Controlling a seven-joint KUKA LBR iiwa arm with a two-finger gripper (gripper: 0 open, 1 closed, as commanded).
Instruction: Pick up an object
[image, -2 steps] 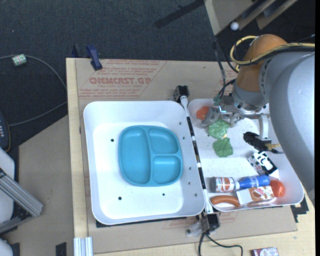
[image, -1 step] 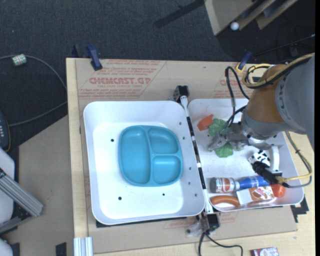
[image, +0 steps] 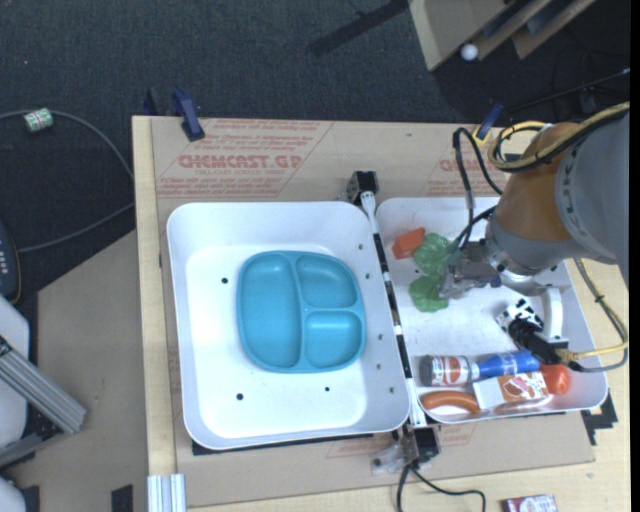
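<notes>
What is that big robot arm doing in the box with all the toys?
The arm's gripper is down in the right bin, right at a green leafy toy, trying to pick something up. Other toys lie near the bin's front edge. The left bin holds a blue divided plate.

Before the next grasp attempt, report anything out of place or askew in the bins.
Nothing looks spilled or damaged. The blue divided tray sits slightly turned in the left bin. In the right bin, bottles lie on their sides along the near wall, as loose pick items would.
</notes>
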